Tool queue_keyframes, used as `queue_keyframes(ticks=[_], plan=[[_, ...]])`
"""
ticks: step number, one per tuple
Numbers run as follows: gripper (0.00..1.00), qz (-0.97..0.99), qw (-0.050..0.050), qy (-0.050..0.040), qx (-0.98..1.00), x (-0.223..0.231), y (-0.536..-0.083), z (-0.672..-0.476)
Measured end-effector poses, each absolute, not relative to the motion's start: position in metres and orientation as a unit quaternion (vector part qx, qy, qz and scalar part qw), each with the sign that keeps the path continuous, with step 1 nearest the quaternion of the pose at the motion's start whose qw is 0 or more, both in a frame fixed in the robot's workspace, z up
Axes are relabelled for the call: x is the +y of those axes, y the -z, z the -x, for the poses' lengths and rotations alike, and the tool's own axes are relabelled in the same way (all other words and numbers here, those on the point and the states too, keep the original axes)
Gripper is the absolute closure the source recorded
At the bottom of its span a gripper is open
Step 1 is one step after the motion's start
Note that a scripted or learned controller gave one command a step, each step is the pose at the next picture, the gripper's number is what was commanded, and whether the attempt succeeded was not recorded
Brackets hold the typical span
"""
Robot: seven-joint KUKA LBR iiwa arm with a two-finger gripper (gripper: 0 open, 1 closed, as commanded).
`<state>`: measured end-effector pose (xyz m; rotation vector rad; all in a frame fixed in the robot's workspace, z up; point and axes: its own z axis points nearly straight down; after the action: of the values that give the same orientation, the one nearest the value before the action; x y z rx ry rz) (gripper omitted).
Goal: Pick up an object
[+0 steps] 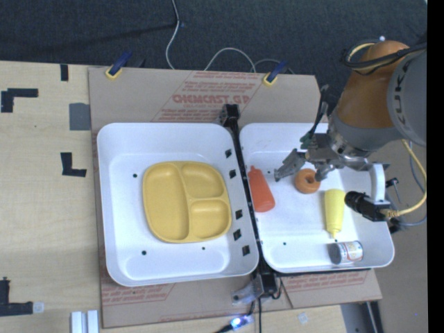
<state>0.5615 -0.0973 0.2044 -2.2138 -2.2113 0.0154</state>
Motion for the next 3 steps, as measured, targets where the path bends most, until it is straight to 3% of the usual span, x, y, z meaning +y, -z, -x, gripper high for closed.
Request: queue_keyframes(ticks=[1,3], plan=[[0.00,0.706,0.001,-0.0005,-0.708,-0.097,-0.212,-0.564],[0.00,0.708,0.000,0.0009,-0.706,-0.106,-0.111,-0.564]])
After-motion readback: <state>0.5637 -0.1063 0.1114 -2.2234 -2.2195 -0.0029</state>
